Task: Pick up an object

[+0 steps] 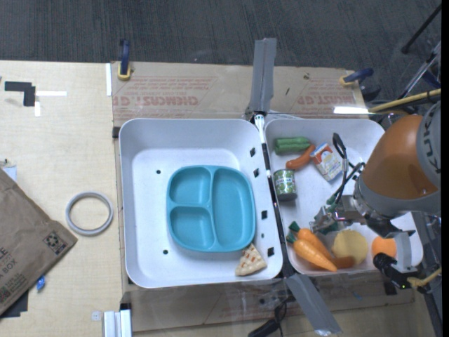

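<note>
Arm (403,163): grey with orange band, reaching in from the right over the right bin.
Hand (328,220): low in the right bin (365,126), just above the carrot; whether open or closed cannot be told.
Right bin contents: carrot (313,250) at the near edge; yellow round item (351,246) beside it; green can (284,184); green vegetable (292,144); red pepper (302,160); small carton (327,163).
Left bin (140,209): teal divided plate (211,208) in the middle; pizza slice (250,262) at its near right corner.
Bench (49,153): grey ring (89,212), brown cardboard box (24,248) at left.
</note>
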Robot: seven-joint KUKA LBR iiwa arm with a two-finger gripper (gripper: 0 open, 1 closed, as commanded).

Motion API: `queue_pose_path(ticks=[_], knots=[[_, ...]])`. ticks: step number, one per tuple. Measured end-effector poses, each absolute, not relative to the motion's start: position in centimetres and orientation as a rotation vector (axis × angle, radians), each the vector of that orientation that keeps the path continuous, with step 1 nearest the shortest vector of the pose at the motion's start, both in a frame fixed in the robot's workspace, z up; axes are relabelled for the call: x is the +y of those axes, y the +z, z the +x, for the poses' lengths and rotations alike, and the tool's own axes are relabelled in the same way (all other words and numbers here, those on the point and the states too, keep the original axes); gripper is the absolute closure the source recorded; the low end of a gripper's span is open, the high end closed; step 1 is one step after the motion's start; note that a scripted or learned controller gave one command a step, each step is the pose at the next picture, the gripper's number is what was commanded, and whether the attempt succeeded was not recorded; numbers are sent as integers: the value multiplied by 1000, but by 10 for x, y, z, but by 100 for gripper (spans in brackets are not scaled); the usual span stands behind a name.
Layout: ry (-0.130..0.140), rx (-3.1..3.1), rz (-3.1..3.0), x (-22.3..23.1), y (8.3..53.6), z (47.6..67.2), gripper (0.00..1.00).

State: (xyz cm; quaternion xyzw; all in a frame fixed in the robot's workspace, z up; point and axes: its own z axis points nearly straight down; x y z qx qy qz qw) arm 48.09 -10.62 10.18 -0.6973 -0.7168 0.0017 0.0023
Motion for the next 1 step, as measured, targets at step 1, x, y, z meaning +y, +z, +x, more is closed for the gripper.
queue_pose_path(ticks=[1], knots=[[7, -2168, -2272, -53, 189, 570, 100]])
